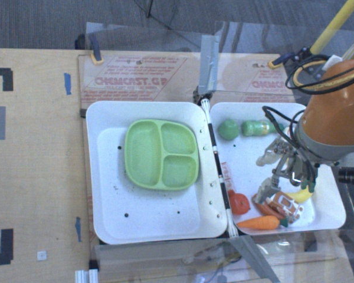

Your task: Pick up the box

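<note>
We see the box [281, 205] as a small carton, orange-red and white with print too small for us to read, lying flat near the front of the right bin [330, 220], between a carrot [259, 222] and a banana [302, 195]. The gripper [270, 188] sits just above it, fingers spread apart, nothing between them. A green divided plate [161, 154] rests in the left bin [103, 175].

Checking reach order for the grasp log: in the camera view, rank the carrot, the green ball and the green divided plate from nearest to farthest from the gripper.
1. Carrot, just below-left of the gripper, at the right bin's front edge.
2. Green ball, up-left, at the back of the same bin.
3. Green divided plate, far left, in the other bin.
</note>
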Tool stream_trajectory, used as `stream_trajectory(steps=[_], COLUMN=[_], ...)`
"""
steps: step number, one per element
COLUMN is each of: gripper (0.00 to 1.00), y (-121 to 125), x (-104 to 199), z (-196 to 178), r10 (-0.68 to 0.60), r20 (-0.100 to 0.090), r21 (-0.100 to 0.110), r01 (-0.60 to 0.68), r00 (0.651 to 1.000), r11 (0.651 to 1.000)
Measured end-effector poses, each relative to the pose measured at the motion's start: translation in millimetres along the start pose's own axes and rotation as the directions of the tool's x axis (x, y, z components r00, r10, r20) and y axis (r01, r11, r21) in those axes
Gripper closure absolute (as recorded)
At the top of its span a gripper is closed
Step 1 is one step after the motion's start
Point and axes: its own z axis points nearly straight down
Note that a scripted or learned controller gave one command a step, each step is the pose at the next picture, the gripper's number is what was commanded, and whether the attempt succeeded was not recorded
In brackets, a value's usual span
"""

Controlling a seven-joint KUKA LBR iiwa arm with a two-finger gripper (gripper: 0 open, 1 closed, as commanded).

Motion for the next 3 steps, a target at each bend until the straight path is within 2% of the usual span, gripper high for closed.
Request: stream_trajectory(steps=[1,2,3], gripper=[1.0,1.0,0.0], y=[1.0,20.2,20.2], x=[-1.5,-3.3,-3.2], z=[-10.6,-184.9,-184.9], r10=[0.001,0.072,0.072], r20=[0.006,0.001,0.001], r21=[-0.003,0.0,0.0], r01=[-0.001,-0.072,-0.072], r00=[1.0,0.997,0.997], r11=[1.0,0.997,0.997])
